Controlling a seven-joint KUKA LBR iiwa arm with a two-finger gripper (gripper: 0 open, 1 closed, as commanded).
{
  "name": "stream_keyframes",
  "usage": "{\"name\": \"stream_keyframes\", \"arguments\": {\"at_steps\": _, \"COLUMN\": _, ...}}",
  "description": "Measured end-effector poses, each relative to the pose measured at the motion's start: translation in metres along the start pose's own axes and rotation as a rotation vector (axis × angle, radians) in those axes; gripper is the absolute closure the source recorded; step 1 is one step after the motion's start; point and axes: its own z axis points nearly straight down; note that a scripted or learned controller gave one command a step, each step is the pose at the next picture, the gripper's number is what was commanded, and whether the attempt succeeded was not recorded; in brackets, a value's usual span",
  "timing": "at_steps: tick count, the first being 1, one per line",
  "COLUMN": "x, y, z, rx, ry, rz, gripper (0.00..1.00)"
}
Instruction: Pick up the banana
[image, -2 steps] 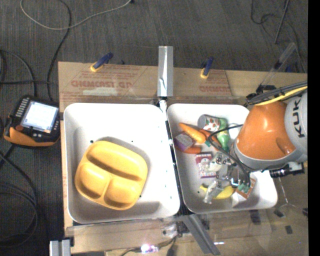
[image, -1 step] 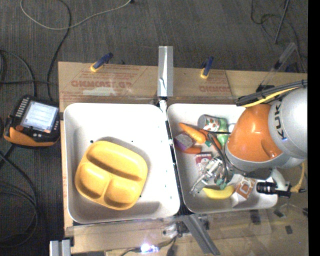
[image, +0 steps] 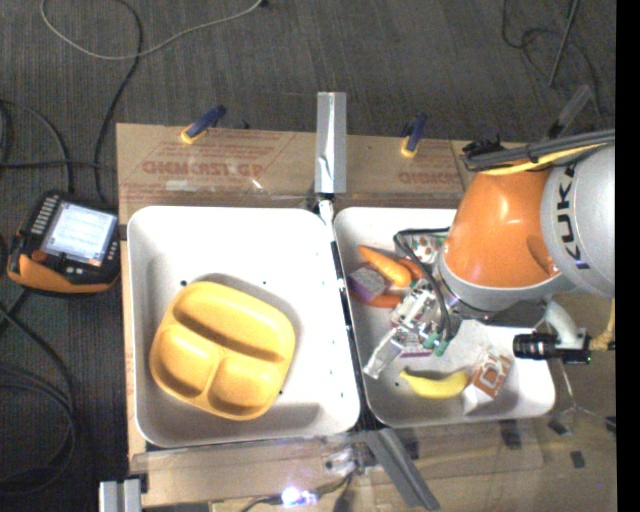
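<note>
**Gripper low in the right bin, banana just below it**

You see the banana (image: 436, 384) lying flat on the floor of the right bin (image: 540, 400), near the front wall. It is yellow and curves a little, with its ends pointing left and right. The gripper (image: 385, 357) is just above and to the left of the banana, with its metal fingers (image: 380, 358) pointing toward the front-left part of the bin. The banana is not between the fingers. You cannot tell from this view if the jaws are spread or closed, because they look like one bright shape.

The arm (image: 510, 235) with its orange band covers a big part of the right bin. Beside the gripper, toward the back, you see a carrot (image: 388, 264) and a small purple block (image: 366, 285). A small white and brown box (image: 489, 377) lies touching the right end of the banana.

In the left bin (image: 150, 250) there is a yellow divided tray (image: 223, 347). A hand controller (image: 65, 243) lies on the floor at the left.
</note>
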Motion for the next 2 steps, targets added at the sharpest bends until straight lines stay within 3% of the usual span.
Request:
{"name": "stream_keyframes", "arguments": {"at_steps": 1, "x": -0.020, "y": -0.029, "z": 0.018, "rx": 0.003, "ry": 0.001, "rz": -0.167, "gripper": 0.00}}
{"name": "stream_keyframes", "arguments": {"at_steps": 2, "x": -0.038, "y": -0.054, "z": 0.020, "rx": 0.003, "ry": 0.000, "rz": -0.431, "gripper": 0.00}}
